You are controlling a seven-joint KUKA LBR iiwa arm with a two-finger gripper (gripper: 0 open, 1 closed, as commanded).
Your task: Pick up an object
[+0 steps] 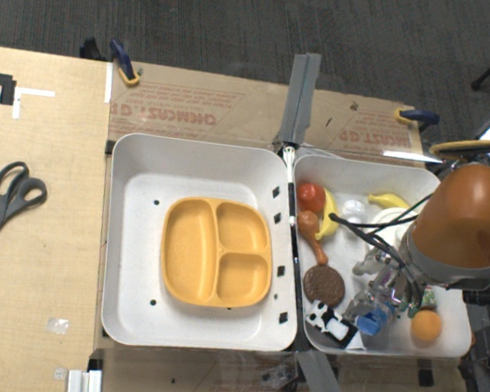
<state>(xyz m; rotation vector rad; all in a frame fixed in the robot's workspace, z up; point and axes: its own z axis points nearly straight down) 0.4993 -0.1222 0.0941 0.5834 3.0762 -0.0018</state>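
in the left bin [125, 247], one yellow plate [217, 253], three compartments

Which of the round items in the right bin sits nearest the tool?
The orange ball, just right of the tool near the bin's front-right corner. The brown disc lies farther left, and the red tomato sits far back.

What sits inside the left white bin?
The left bin holds a yellow divided plate, whose three compartments look bare. Whatever lies beneath the plate is covered.
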